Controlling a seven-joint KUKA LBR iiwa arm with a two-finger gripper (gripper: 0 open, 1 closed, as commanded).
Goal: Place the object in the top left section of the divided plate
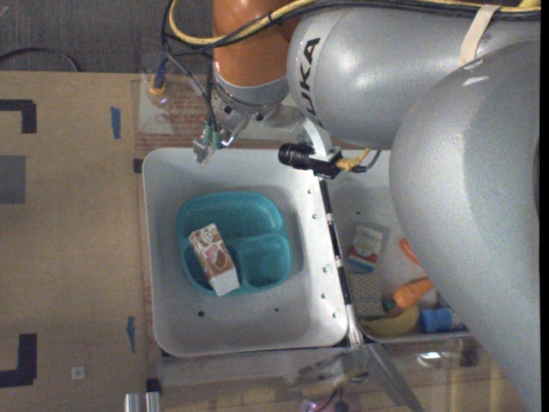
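A teal divided plate (pixel 249 217) lies in the left white bin (pixel 257 324). A small carton with a brown and white picture (pixel 213 259) rests on the plate's lower left part, tilted, with its lower end over the plate's rim. My gripper (pixel 206 144) hangs above the bin's far left corner, up and left of the plate and well apart from the carton. Nothing shows between its tips.
The right bin (pixel 377 197) holds a small white carton (pixel 365 247), a carrot (pixel 410 292), a banana (pixel 396 322) and a blue piece (pixel 436 319). The grey arm covers most of the right side. A black fitting (pixel 300 156) juts over the wall between the bins.
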